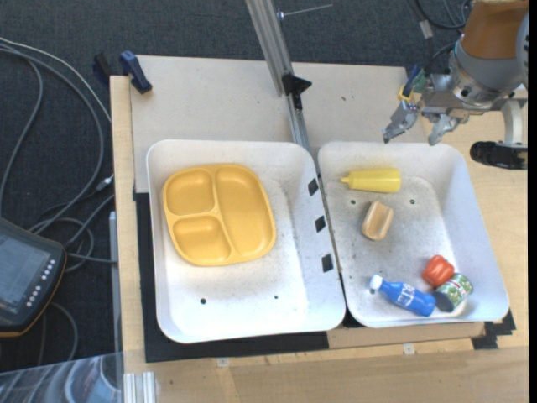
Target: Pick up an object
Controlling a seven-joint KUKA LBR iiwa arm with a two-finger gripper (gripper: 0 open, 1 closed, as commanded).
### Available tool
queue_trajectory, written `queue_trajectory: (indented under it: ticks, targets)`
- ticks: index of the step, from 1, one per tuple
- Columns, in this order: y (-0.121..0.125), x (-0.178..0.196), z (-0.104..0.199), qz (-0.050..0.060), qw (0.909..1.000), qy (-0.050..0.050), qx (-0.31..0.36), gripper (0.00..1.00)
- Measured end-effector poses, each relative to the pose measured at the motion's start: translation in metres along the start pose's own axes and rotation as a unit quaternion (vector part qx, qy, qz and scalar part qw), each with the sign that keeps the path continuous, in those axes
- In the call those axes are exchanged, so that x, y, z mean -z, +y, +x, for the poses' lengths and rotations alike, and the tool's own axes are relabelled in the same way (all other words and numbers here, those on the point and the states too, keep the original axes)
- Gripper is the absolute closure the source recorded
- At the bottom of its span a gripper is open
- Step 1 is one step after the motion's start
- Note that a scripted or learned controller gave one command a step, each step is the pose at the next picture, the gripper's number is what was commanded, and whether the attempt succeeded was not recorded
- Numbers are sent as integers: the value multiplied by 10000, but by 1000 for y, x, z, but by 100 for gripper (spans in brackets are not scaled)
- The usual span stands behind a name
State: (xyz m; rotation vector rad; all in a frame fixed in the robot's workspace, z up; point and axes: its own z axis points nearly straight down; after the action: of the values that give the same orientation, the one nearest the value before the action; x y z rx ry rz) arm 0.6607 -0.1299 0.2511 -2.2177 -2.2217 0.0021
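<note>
beige table carries two white bins; your gripper hangs over the right bin's far edge, fingers spread and empty, the yellow mustard bottle lying crosswise just nearer you.

A pale bench fills the middle of the frame, on dark carpet. A metal pole slants from the top centre down to the gap between the bins. A blue clamp grips the bench's upper left corner. Black cables loop over the carpet on the left, and a grey handheld panel with an orange edge lies at the lower left. Black tape marks the bench's lower right corner.
</note>
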Motion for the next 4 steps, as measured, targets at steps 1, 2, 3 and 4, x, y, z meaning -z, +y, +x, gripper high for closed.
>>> queue_trajectory:
  ticks: [1, 2, 3, 4]
  targets:
    - [0, 0, 0, 2, 10000, -1, 0, 0]
    - [0, -45, 8, 17, 10000, 4, -1, 0]
    - [-5, -108, 10, 31, 10000, 5, -6, 0]
    - [0, -116, 9, -84, 10000, -21, -4, 0]
